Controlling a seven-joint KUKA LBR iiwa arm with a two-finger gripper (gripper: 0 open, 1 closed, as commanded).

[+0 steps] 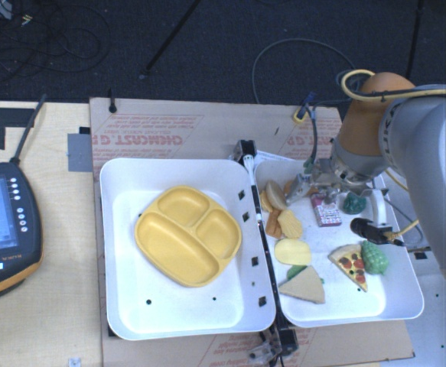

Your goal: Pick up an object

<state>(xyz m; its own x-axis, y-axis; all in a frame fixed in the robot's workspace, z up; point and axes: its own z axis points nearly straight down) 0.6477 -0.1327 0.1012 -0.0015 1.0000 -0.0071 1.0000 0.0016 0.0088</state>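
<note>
My claw (323,191) hangs low over the upper part of the right bin (406,300), at the frame's right, just above a small pink-and-white carton (329,212); whether it is apart or together I cannot tell. Toy food crowds below: a pizza slice (350,264), broccoli (374,257), a sandwich wedge (305,285). I should descend squarely onto one item, clear of its neighbours.

The arm (414,140) is a fat, rounded grey tube with an orange band (364,121) above the wrist, yellow cable looped by it, and dark metal gripper (322,183) hardware below.
</note>
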